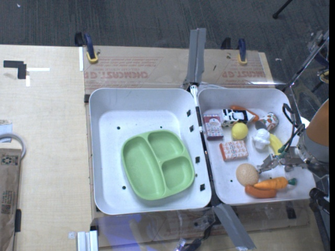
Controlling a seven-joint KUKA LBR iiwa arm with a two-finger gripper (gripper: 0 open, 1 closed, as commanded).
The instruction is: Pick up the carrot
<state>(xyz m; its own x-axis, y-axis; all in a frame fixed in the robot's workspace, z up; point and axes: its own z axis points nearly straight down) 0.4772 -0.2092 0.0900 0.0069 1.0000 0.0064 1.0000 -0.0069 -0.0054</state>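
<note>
The hand (pixel 268 163) hangs low in the right bin (pixel 209 140), reaching in from the right, its thin metal fingers (pixel 265 164) spread a little apart with nothing between them. Just below the hand lies the carrot (pixel 272 183), orange with a green tip pointing right, resting on a darker orange sausage-shaped piece (pixel 260 192) near the bin's front edge. Just left of the hand and touching the carrot's blunt end sits a tan egg (pixel 246 174). Above the hand are a white lump (pixel 261 138) and a yellow piece (pixel 276 143); further up-left, a lemon (pixel 239 131) and two small red boxes (pixel 233 150). Far to the left, in the other bin (pixel 104 140), rests a green divided plate (pixel 158 164).
</note>
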